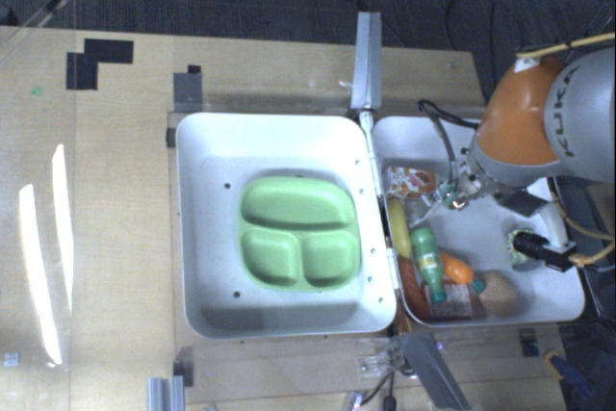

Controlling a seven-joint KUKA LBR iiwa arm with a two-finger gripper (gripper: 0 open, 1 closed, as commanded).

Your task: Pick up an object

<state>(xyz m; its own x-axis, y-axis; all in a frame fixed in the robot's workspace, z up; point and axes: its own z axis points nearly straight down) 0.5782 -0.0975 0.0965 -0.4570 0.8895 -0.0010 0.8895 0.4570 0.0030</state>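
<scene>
Camera view: in the right bin (568, 308), a green bottle (428, 263) lies among clutter along the left wall, its long axis running roughly twelve to six o'clock. A yellow banana (397, 228) lies just beside it at nine o'clock, an orange piece (457, 270) touching at three. The pincer (454, 195) hangs near the bottle, toward one o'clock; how it is set cannot be told. The bin's right half offers open room. The left bin (192, 226) holds a green tray (296, 231) on the counter (106, 236).
</scene>
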